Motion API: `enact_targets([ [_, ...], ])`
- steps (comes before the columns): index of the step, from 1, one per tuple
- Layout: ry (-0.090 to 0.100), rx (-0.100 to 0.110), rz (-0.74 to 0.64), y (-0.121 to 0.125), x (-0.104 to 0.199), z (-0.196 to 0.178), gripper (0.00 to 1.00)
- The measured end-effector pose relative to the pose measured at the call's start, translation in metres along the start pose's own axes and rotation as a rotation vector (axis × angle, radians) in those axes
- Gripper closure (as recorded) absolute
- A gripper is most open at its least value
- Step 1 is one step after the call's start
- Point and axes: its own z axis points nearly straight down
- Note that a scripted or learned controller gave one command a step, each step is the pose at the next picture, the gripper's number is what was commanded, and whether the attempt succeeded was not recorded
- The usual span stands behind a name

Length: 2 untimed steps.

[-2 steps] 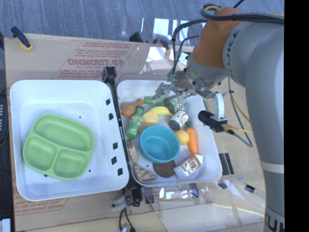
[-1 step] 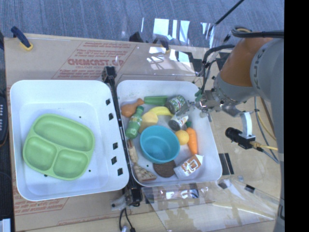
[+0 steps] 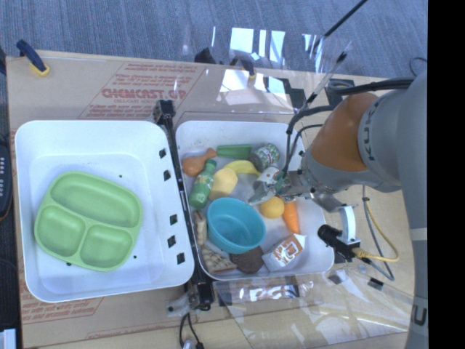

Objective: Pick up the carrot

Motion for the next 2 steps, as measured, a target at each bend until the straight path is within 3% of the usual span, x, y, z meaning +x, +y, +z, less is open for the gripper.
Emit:
enact_targets([
  [1,-0.003,0.01,-0.004,-0.002,-0.002,-0.008,1.0],
  [2,-0.006,0.015,0.261,-0.011,0.06,-0.011,1.0],
])
